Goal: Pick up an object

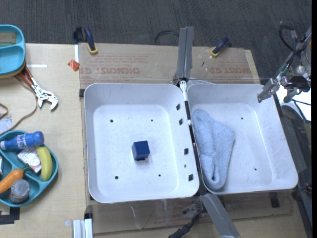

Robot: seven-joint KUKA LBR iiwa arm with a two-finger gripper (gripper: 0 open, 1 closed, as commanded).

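Observation:
A small dark blue cube [141,150] sits on the floor of the left bin [99,133], slightly below its middle. A crumpled pale blue-grey cloth [214,148] lies along the left side of the right bin [267,148], running from mid-height down to the near wall. My gripper [278,85] hangs at the view's right edge, over the far right corner of the right bin. It is well away from both the cloth and the cube, and nothing is visibly held in it.
Left of the bins lie a wrench [43,97], a teal tray [29,170] with a bottle, a banana and other items, and a teal container [11,48]. Clamps [89,41] hold the board at the back. Cables hang at the far right.

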